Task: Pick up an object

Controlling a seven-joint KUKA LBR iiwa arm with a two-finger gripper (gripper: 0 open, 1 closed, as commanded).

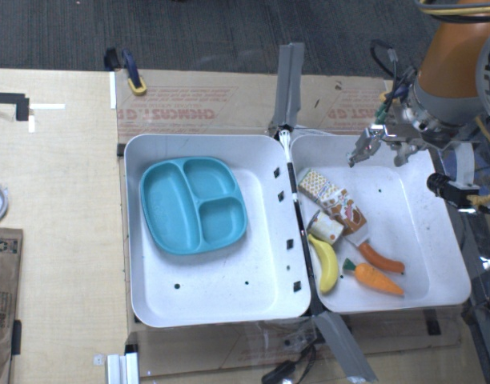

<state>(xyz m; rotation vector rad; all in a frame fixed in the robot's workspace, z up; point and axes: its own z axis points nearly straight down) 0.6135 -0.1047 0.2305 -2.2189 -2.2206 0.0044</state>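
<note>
Claw (383,145) at upper right of frame, above the right bin's (437,290) far edge, fingers apart, holding nothing. Banana (327,264), carrots (379,279) and box (332,198) lie lower in that bin, well apart from it. Likely poised before descent.

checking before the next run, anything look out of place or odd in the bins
Nothing stands out. The blue plate lies flat in the left bin; the banana, carrots and a snack packet lie loose in the right bin.
</note>
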